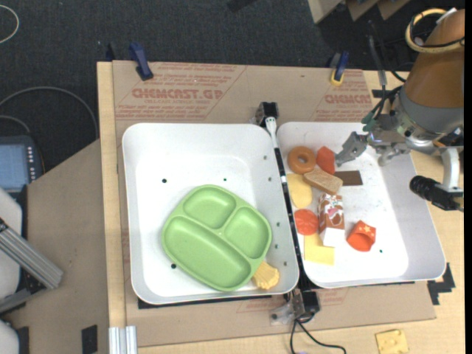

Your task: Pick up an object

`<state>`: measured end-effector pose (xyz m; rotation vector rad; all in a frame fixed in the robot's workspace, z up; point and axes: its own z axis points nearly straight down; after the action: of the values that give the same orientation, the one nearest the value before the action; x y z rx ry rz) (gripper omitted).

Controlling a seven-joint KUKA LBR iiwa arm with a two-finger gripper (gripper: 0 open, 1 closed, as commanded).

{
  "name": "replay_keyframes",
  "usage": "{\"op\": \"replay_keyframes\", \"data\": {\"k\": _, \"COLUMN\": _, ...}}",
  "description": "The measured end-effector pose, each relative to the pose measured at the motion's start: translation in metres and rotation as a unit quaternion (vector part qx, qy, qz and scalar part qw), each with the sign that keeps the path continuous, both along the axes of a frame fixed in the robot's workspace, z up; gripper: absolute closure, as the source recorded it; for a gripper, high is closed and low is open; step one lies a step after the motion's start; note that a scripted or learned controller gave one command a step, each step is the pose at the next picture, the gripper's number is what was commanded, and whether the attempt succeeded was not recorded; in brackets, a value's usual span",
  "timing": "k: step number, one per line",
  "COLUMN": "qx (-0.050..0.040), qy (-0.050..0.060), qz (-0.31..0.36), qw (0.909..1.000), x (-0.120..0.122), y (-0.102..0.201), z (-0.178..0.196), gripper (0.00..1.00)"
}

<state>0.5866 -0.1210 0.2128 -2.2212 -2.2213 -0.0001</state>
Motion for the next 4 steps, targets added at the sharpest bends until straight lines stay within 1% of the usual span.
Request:
{"op": "replay_keyframes", "data": {"k": 1, "qx": -0.0012, "qy": -0.006, "qz": 0.0, "qw": 1.0, "x": 0.042, "y": 0.016, "z": -0.111, "gripper": 0.0}}
{"op": "replay_keyframes", "data": {"k": 2, "qx": 0.0002, "qy": 0.001, "qz": -0.003, "qw": 1.0, "x": -0.048, "y": 0.002, "z": -0.127, "gripper": 0.0}}
{"op": "replay_keyframes", "data": {"k": 3, "qx": 0.001, "qy": 0.002, "qz": 0.0, "qw": 1.0, "x": -0.056, "y": 0.022, "z": -0.128, "gripper": 0.0}}
{"op": "replay_keyframes", "data": {"k": 4, "qx": -0.0001, "qy": -0.002, "qz": -0.001, "qw": 1.0, "x": -0.054, "y": 0.021, "z": -0.117, "gripper": 1.0}}
